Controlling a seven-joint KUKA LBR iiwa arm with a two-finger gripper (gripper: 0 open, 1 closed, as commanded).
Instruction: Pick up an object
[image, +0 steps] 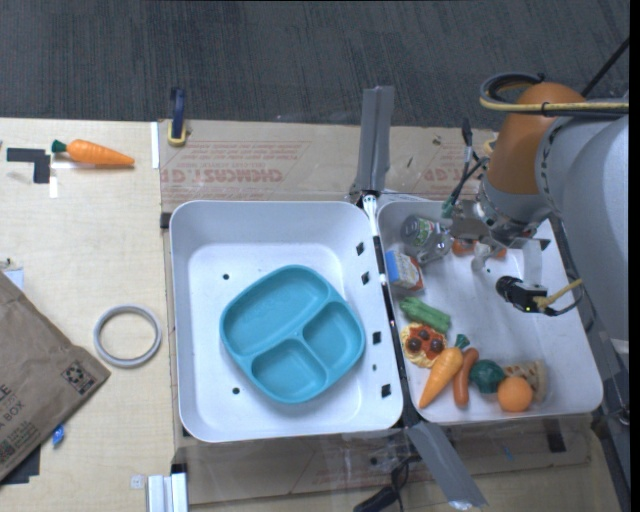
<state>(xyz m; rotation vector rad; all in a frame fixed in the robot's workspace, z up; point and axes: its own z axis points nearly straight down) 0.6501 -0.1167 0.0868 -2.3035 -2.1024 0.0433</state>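
Note:
The right bin (560, 330) holds several toy foods. A silvery can (424, 236) lies at its far left, with a blue and red packet (403, 270) just in front of it. Further forward are a green pod (427, 314), a pizza slice (421, 343), a carrot (440, 373), a red sausage (463, 379), a dark green piece (487, 375), an orange (515, 394) and a tan piece (531, 372). My gripper (478, 246) reaches down into the far part of this bin, just right of the can. The wrist hides its tips.
The left bin (200, 300) holds a blue divided plate (290, 335). On the bench to the left lie another carrot (93, 153), a tape ring (127, 334) and a cardboard box (35, 385). The grey arm (590, 190) covers the right bin's far right corner.

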